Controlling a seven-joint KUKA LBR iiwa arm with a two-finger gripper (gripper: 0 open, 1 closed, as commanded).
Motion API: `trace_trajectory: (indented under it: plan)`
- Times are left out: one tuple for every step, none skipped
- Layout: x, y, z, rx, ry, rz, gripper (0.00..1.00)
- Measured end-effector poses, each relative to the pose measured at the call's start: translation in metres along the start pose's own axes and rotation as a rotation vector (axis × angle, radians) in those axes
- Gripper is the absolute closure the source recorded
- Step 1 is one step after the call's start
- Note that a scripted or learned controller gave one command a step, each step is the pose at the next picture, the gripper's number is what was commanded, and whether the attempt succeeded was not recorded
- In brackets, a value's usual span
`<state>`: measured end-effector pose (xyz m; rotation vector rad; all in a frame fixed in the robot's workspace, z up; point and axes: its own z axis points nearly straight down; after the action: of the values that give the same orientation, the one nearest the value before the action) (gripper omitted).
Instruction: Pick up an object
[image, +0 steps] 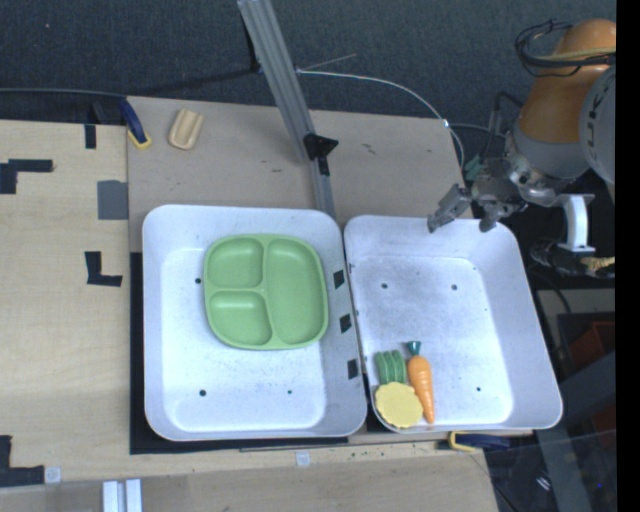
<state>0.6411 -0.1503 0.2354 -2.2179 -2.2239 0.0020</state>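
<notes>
Grey arm bent, gripper (fingers spread) over right bin's far rim.

Grey-and-orange arm: I lose it past the right edge | end effector: blurred, too small to judge | wooden tabletop: cropped left and bottom

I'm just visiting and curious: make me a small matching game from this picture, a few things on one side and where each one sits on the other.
Things:
1. green divided plate
2. toy carrot
3. gripper
4. tan block

Places:
A. over the right bin's far edge
B. on the bench beyond the bins
C. in the left bin
D. near front corner of the right bin

Pairs: 1-C, 2-D, 3-A, 4-B
</notes>
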Motion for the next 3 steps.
trace_trajectory:
  plan:
    - [0.000,0.000,0.000,0.000,0.000,0.000,0.00]
    - [0.006,-0.007,0.048,0.004,0.000,0.001,0.00]
    - [0.002,-0.004,0.094,0.005,0.000,0.001,0.00]
